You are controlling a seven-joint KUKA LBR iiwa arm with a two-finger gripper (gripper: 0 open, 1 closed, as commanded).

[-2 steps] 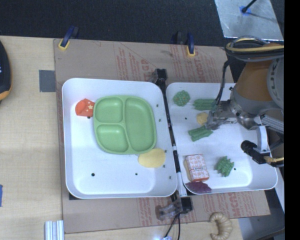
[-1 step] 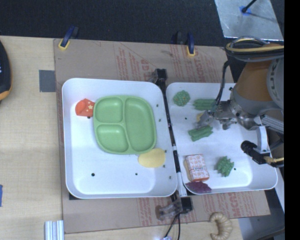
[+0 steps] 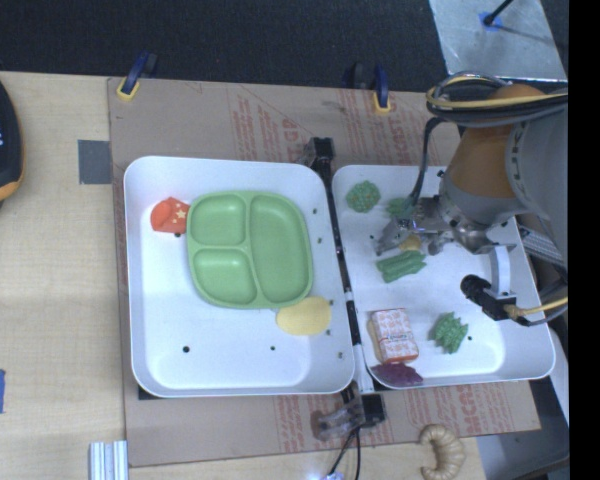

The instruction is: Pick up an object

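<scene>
Gripper (image 3: 412,236) hovering low in the right bin (image 3: 480,363), at its upper middle, reaching in from the right under the grey arm (image 3: 525,168) with the orange band. Fingers (image 3: 390,240) pointing left and down; spread or pinch not readable at this angle, so state recorded as cannot tell. Nothing visibly lying between them.

Sitting just below the fingertips: a green bean-like piece (image 3: 401,265), lying flat and tilted slightly, probably the nearest candidate for picking. Touching or merely close, not resolvable. Resting just left of the gripper: a small green leafy piece (image 3: 399,208), and further left a rounder green floret (image 3: 362,197), both near the bin's top edge.

Lying well apart toward the bin's lower part: a tan boxed snack (image 3: 392,335) by the left wall, a dark purple item (image 3: 398,374) just under it, another green leafy piece (image 3: 448,332) to the right.

Occupying the left bin (image 3: 150,358): a green divided plate (image 3: 250,248), a red piece (image 3: 169,215) beside its upper left, a yellow piece (image 3: 303,316) touching its lower right rim.

Judging: approach step, grasp not yet confirmed; loose scatter likely leaving room for finger descent.
</scene>
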